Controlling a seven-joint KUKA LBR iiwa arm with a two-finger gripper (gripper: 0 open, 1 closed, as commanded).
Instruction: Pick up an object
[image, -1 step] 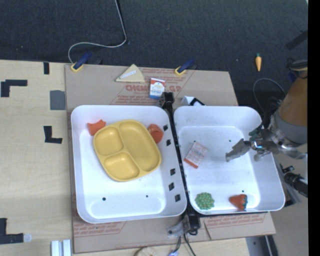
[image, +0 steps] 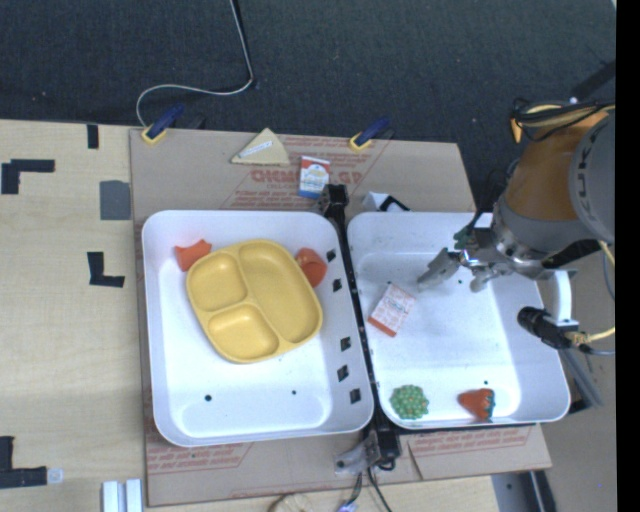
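Observation:
In the right bin (image: 520, 330) lie a small white and red packet (image: 392, 309), a green bumpy ball (image: 409, 402) near the front edge and an orange-red piece (image: 479, 403) at the front right. My gripper (image: 458, 272) hangs over the upper middle of the right bin, to the right of and above the packet. Its two fingers (image: 436, 271) spread apart, open, with nothing between them.
The left bin (image: 170, 390) holds a yellow three-part plate (image: 255, 299), with an orange piece (image: 191, 253) at its upper left and a red-orange piece (image: 312, 265) at its right. A small carton (image: 314, 177) and a wedge (image: 262, 149) lie on the cardboard behind the bins.

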